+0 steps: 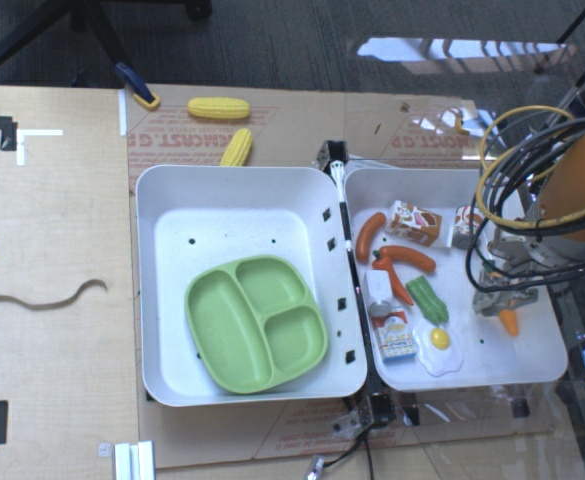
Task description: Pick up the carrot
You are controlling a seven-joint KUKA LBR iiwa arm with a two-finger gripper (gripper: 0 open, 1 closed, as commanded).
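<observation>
The carrot (510, 321) is a small orange piece near the right side of the right bin (532, 368). My gripper (499, 305) hangs straight over it from the grey arm with the orange band (578, 183). The fingers are closed on the carrot's upper end, and its orange tip pokes out below them. The arm and a bundle of cables hide the bin's far right corner.
The right bin also holds two red sausages (405, 258), a green vegetable (428, 299), a fried egg (439, 345), small packets (415, 223) and a box (394, 336). A green divided plate (257, 321) lies in the left bin (172, 208). Two corn cobs (219, 109) lie behind the bins.
</observation>
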